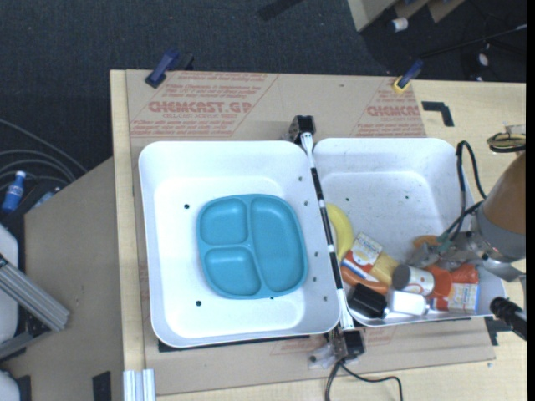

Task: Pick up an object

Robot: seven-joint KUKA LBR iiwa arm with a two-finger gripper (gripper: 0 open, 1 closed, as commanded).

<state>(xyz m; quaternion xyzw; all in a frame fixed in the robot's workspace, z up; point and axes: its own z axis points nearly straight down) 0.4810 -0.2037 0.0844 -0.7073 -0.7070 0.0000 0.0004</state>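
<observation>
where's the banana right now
The banana lies in the right bin, against its left wall beside the divider, just above the pile of packets at the bin's near edge.

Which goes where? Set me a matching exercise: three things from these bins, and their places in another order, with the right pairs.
Things:
1. blue divided plate
2. banana
3. gripper

Places:
A. right bin, against the wall it shares with the left bin
B. over the clutter at the right bin's near right corner
C. middle of the left bin

Pairs: 1-C, 2-A, 3-B
</observation>
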